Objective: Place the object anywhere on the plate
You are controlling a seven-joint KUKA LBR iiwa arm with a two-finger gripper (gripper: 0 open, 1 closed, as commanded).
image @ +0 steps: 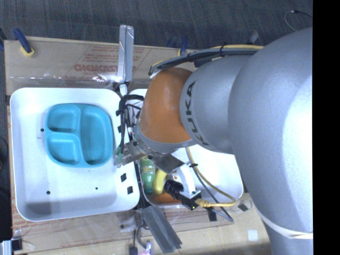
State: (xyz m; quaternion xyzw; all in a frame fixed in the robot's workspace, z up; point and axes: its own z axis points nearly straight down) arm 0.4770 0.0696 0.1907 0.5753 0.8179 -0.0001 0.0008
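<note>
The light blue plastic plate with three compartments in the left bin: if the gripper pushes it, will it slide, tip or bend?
The light blue plastic divided plate lies flat and low on the smooth floor of the left white bin, so it would probably slide rather than tip. Its moulded ridges and raised rim suggest it is stiff. It looks thin, so probably light.

right bin (229, 184): mostly hidden under the arm (249, 100)
pincer (151, 179): fingers hidden by wrist parts, state unclear
green and yellow things (151, 177): partly covered, kind unclear
arm: cut off at right and bottom edges
</note>
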